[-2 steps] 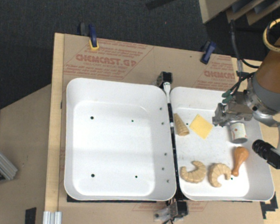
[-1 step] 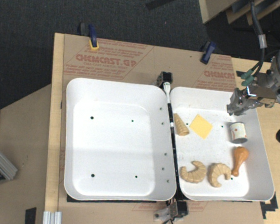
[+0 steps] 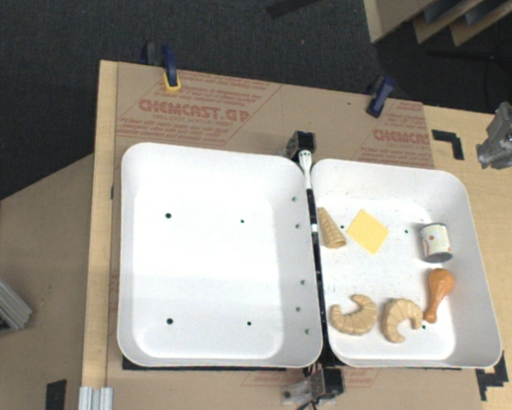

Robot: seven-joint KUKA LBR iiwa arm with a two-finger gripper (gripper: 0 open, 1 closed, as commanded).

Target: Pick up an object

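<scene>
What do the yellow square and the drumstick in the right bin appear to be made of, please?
The yellow square looks like matte moulded plastic or foam, toy cheese: flat, uniformly coloured. The drumstick looks like smooth, slightly glossy plastic, with an even orange-brown tone. Both are probably play food; the view leaves it open.

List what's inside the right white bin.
The right white bin holds a tan cone, a flat yellow square, a small grey-white can, an orange drumstick and two tan croissants. All lie apart, nothing stacked; undersides are hidden.
</scene>
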